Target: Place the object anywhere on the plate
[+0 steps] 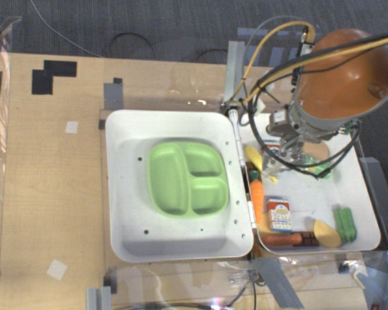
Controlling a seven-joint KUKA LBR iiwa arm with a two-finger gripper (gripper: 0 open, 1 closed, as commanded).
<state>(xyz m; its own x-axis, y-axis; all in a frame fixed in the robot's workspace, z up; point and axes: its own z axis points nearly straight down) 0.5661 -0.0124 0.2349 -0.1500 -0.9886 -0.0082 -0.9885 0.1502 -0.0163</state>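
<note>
The jaws (290,152) are seen low over the upper-left part of the right-hand shallow white bin (368,232), but their state cannot be told: they are masked by the wrist body and by looping black and yellow cables (271,76), and nothing can be seen held between them. Just beside them, to the left, a yellow banana-shaped toy (253,158) lies against the bin's inner wall, with an orange carrot-shaped piece (257,196) below it. Further down, a small red-and-white printed carton (279,214), a reddish sausage-like piece (286,239), a pale yellow wedge (328,233) and a green pod-shaped toy (344,224) are spread along the bin's lower part.

The step in hand is judged to be the pick, not yet shown as done. Which object is aimed at cannot be settled; the banana is nearest. The light green three-compartment plate (186,178) rests in the middle of the left-hand white bin (126,237) on the counter (45,205), with nothing on it.

A secure grip, a clear lift over the dividing walls, and a carry leftward would next be required.
</note>
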